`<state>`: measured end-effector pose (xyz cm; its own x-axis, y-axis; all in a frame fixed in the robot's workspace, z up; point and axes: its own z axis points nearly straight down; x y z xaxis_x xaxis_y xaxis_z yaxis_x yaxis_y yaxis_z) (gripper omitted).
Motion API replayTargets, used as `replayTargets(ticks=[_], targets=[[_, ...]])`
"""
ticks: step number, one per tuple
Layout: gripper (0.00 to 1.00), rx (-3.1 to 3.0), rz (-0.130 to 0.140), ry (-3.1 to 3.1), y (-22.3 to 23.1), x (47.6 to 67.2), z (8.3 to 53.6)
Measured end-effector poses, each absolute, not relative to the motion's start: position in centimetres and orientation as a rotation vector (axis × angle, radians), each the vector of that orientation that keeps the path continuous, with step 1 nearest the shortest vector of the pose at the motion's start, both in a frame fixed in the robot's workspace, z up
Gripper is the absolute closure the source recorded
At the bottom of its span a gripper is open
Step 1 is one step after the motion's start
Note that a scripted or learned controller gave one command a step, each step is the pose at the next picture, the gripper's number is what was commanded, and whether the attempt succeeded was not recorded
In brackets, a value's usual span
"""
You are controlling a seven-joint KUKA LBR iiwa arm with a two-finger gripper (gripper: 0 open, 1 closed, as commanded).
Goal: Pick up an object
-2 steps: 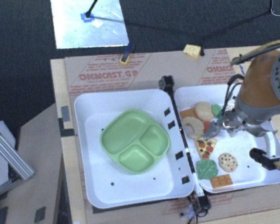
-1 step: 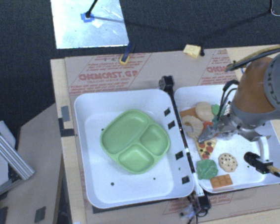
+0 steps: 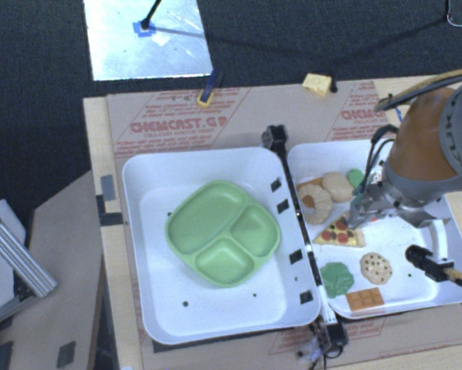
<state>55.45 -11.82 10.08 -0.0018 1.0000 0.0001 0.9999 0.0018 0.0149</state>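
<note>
The pizza slice [image 3: 340, 233] lies flat in the right bin [image 3: 438, 285], between a cookie [image 3: 376, 267] and bread [image 3: 316, 201]. It looks a light, stiff toy, so pinching its thin edges seems best. The gripper [image 3: 359, 214] sits just above it; its state I cannot tell.

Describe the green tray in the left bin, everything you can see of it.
The green tray is a pale green divided plate, plastic by its look, with rounded corners and three compartments: one large and two smaller. It lies flat, right side up, turned at an angle to the bin's walls, about mid-floor in the left bin. Nothing lies in its compartments, and it touches only the bin floor.
</note>
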Motion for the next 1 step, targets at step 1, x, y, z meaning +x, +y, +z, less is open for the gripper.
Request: replayTargets(ticks=[1], targets=[[1.0,2.211,0.007,2.223,-10.97,56.02,15.99]])
